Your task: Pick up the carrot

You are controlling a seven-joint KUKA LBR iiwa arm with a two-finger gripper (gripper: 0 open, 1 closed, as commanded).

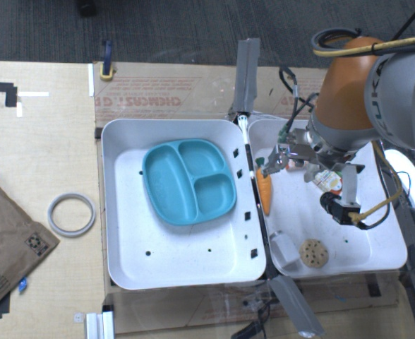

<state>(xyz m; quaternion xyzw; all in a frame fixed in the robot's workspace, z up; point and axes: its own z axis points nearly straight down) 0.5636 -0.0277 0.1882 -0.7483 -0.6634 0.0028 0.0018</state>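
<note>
An orange carrot (265, 191) with a green top lies along the left wall of the right bin (377, 260), pointing toward the front. My gripper (275, 160) hangs just above and slightly right of the carrot's green end, low in the bin. The carrot rests on the bin floor. The grey arm with its orange band (349, 83) covers the back right of that bin.
A round brown cookie (313, 253) sits near the right bin's front. The left bin (123, 260) holds a blue divided plate (190, 181). On the bench to the left are a tape roll (71, 213) and a cardboard box (6, 246).
</note>
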